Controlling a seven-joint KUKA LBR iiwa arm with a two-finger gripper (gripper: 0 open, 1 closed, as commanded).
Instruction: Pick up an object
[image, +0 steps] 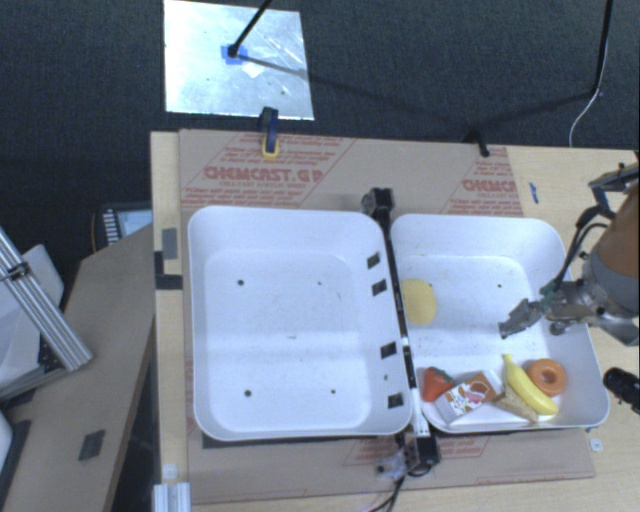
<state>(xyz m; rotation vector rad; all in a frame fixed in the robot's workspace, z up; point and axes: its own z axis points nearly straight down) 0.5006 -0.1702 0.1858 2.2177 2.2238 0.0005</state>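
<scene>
Nothing lifted yet: the grey two-finger end effector (522, 318), its grip state unclear, hangs over the right white bin (470, 240) above the curved yellow banana (528, 386)

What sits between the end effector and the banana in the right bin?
Nothing visible. The end effector hovers over bare floor of the right bin; the banana lies just below it in the camera view, with an orange round piece touching its right side.

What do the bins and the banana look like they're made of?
Bins: probably thin moulded plastic, white and smooth, with rounded corners and a soft sheen. Banana: likely a plastic toy, judging by its even bright yellow colour and smooth skin, though the view is too small to be sure.
</scene>
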